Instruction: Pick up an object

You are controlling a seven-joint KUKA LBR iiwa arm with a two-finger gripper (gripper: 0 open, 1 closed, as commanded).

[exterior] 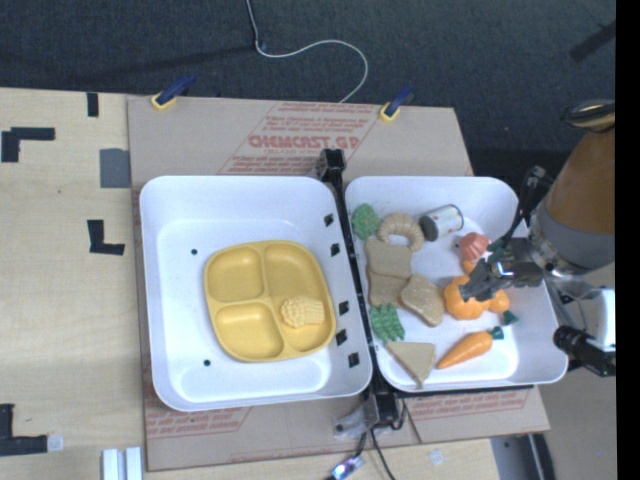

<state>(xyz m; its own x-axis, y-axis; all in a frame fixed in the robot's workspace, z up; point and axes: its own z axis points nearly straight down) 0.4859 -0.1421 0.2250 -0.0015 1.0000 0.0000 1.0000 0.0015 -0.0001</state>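
two shallow white bins are seen side by side on a cardboard sheet (300, 143), the left bin (170, 298) and the right bin (500, 193) meeting at a dark central hinge strip. in the left bin a yellow divided tray (250, 288) of smooth plastic, rounded at the corners and split into compartments, is laid flat; a small ribbed yellow corn piece (303, 313) is set in its lower right compartment. the right bin is crowded with toy food of matte plastic. an orange carrot (467, 348) is laid near the front wall, its long axis running on a slant, the pointed tip aimed to the lower left and the green-topped end to the upper right. a rounded orange pumpkin-like piece (462, 303) is found just above the carrot. the gripper (492, 276), dark and reaching in from the right under the grey arm with its orange band, is placed right over that orange piece and touching or nearly touching it; whether the tool is apart, together or clamped cannot be told, as it is too dark and small. tan bread slices (390, 263), a curled beige croissant (400, 228), a triangular sandwich wedge (412, 358), green leafy pieces (363, 218) and a small silver can (440, 220) lying on its side are spread along the left and rear of the bin.
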